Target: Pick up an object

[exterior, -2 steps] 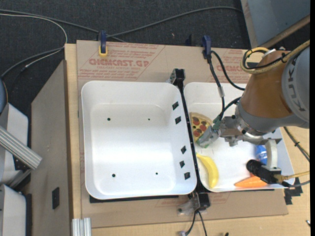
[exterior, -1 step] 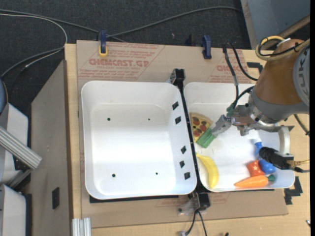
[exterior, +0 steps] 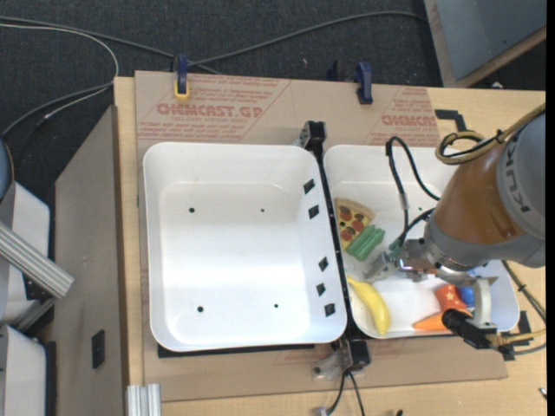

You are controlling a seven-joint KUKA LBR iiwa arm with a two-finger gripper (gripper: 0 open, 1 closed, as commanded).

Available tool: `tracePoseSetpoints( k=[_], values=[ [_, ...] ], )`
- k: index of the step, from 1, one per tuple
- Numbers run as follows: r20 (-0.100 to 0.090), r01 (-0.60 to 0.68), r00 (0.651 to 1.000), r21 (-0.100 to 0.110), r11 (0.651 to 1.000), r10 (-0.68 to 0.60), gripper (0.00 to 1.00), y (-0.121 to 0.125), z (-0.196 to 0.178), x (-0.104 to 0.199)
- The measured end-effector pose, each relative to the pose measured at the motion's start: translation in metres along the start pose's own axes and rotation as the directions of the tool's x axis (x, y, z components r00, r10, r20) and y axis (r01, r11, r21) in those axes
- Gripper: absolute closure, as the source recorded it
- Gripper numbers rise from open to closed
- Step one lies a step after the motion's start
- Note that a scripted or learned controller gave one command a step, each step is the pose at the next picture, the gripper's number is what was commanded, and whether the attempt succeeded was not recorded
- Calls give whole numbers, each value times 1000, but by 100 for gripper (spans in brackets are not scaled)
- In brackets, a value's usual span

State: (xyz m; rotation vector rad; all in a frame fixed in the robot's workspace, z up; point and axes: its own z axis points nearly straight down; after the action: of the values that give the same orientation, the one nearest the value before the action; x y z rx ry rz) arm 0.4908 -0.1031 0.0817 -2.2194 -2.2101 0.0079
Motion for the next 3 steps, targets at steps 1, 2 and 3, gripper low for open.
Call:
tracePoseSetpoints(
  k=[1, 2, 3],
  values=[
    [1, 13, 1000, -24, 1000, -13, 0, 47, -110, 54],
    [1, 2, 1000, -6, 1000, -2, 0, 19, -103, 35],
    [-1, 1, 1000, -12, 1000, -1, 0, 48, -2, 10]
  ],
)
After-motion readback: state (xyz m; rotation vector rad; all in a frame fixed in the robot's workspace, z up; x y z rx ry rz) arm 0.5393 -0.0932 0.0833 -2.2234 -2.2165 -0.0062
